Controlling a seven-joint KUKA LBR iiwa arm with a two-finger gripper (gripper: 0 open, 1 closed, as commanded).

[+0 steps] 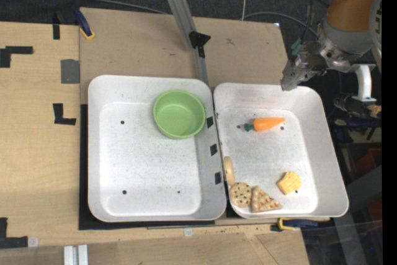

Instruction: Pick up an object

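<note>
Camera view: carrot [268,124] lies below-left of the tool [290,81], apart.

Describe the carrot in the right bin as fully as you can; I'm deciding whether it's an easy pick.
The carrot looks like a small plastic toy: a smooth orange tapered body with a dark green stub at its left end. It lies flat on the floor of the right bin, in the upper half, long axis running nearly left to right. Nothing touches it; the other food pieces sit well apart along the near edge. The gripper hangs above the bin's far rim, apart from it.
</note>
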